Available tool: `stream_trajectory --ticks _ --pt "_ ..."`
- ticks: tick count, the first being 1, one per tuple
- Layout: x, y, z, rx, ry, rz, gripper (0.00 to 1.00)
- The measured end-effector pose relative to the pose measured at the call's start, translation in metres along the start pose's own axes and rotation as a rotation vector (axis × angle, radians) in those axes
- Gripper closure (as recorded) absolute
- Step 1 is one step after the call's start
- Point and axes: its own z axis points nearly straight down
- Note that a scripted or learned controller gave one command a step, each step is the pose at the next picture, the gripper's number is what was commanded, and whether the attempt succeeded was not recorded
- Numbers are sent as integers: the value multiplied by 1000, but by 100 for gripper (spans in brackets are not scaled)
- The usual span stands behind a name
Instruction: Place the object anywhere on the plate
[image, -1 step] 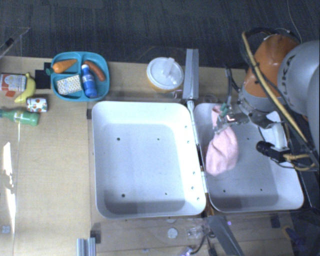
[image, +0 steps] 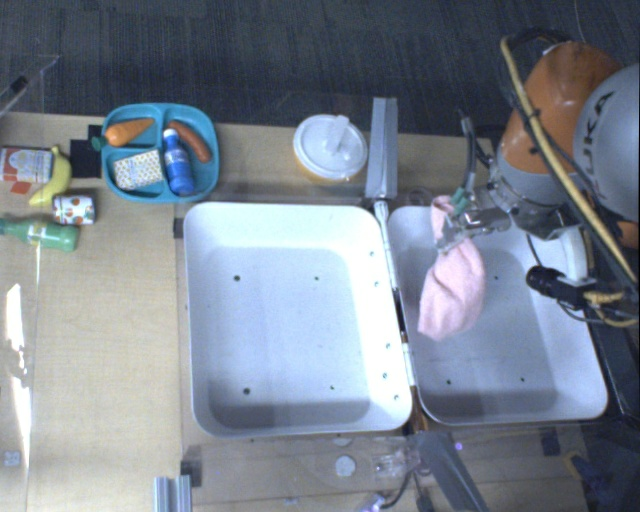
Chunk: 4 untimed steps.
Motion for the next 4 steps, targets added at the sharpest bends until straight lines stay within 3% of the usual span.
stream_trajectory --ticks 3,4 --pt "151 45 1 -5 0 -1207 100" --pt "200 63 -1 -6 -1 -1345 100"
